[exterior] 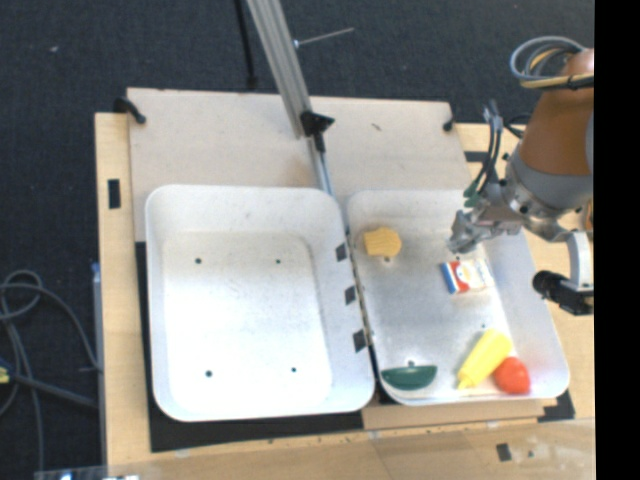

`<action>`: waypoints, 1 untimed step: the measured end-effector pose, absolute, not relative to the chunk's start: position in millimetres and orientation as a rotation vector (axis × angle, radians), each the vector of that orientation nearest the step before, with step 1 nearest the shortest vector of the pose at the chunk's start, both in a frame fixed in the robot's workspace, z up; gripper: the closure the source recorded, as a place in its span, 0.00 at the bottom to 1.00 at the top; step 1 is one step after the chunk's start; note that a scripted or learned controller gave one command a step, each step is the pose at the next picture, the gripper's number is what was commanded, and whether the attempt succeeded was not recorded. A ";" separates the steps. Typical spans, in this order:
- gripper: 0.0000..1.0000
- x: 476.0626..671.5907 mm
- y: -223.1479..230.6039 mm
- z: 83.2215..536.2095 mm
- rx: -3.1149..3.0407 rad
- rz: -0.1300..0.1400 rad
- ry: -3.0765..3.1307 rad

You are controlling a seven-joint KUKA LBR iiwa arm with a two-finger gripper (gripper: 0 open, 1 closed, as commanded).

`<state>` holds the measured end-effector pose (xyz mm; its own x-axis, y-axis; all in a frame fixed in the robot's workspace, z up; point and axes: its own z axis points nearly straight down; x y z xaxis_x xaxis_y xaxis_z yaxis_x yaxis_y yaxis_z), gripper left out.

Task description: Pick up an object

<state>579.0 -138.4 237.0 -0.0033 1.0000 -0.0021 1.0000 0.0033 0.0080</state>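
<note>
- The five loose objects all lie in the right-hand shallow white plastic bin (520, 268), probably because that is the side the arm reaches from; the left-hand shallow white plastic bin (250, 298) serves as the other half of the pair.
- The grey two-finger gripper (466, 230) hangs over the right bin's upper part, at about 1 o'clock from the bin's middle. Whether it is released or clenched cannot be told, and nothing can be seen held in it.
- The likeliest target is the small white carton with red and blue print (464, 276), lying flat on the bin floor just beside the gripper, at its 6 o'clock.
- A tan rounded block (381, 242) sits at the gripper's 9 o'clock, near the bin's left wall.
- Well apart, toward 6 o'clock along the near wall, lie a yellow plastic banana-like piece (484, 358) touching a red-orange ball (512, 375), and a dark green half-round piece (409, 375) at about 7 o'clock.
</note>
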 end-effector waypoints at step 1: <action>1.00 579.0 -140.0 207.9 2.222 -0.005 2.221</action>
